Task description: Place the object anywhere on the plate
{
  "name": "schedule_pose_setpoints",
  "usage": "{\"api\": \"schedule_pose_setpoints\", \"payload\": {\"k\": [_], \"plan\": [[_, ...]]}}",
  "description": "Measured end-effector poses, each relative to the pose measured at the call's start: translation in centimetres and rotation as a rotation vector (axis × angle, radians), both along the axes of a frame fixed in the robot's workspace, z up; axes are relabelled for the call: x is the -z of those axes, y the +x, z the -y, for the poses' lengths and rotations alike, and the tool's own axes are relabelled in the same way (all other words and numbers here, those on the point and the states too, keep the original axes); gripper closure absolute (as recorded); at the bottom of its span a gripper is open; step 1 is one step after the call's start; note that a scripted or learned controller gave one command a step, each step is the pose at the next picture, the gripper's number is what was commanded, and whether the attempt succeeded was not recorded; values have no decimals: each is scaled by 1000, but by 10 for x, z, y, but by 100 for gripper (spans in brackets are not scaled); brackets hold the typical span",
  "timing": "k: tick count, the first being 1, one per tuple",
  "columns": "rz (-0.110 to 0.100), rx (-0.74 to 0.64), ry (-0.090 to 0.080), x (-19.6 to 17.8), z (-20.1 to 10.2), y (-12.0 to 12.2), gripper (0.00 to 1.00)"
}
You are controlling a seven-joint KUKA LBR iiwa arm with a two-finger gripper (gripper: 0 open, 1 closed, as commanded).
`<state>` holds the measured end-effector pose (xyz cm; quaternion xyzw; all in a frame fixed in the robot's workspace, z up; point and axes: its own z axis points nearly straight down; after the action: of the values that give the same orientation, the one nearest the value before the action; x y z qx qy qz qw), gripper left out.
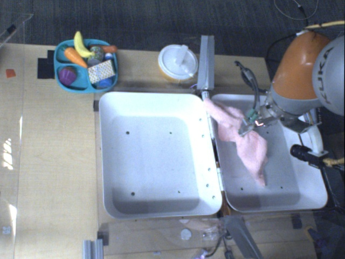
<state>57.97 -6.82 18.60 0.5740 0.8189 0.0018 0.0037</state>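
Note:
A pink cloth lies in the right bin, one corner draped over the divider toward the left bin. My gripper is down on the cloth's upper middle, its fingers pinched together on a raised fold of the fabric. The plate is a blue divided dish on the bench at the far left, well apart from the gripper. It carries a toy banana, a carrot, a purple piece and several other small items.
The left bin sits between the plate and the cloth. A white lidded cup stands on the bench behind the bins, next to a grey upright post at the divider.

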Motion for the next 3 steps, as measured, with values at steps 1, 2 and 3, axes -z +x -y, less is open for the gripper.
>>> {"api": "schedule_pose_setpoints", "payload": {"k": [1, 2, 3], "plan": [[2, -8, 0, -40, -1, 3, 100], [1, -413, -2, -50, -47, -8, 100], [3, -814, -5, -56, -90, -18, 100]]}}
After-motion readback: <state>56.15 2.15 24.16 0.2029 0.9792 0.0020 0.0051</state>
